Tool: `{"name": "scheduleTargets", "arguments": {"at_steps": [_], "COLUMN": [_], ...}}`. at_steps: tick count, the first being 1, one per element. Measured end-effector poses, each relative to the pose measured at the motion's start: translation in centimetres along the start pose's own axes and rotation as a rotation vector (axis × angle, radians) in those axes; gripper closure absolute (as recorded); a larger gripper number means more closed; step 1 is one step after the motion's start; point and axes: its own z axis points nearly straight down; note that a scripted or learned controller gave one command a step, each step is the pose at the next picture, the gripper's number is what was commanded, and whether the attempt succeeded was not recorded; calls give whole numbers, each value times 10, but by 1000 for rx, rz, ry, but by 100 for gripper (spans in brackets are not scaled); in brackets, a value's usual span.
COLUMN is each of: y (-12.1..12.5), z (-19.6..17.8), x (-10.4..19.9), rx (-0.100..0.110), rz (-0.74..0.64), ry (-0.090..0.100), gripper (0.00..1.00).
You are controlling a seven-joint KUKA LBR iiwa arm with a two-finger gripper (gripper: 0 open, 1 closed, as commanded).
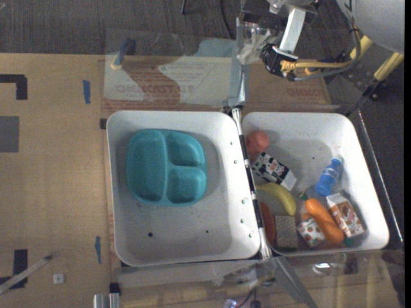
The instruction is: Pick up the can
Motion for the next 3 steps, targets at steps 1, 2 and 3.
{"name": "scheduleTargets", "arguments": {"at_steps": [1,2,3], "y": [0,-113,-30], "z": [-12,-3,-12], "x": [-10,23,82], "rx": [-6,2,-3], "rz": [25,182,122], "ry": [3,1,3], "gripper": [100,100,100]}}
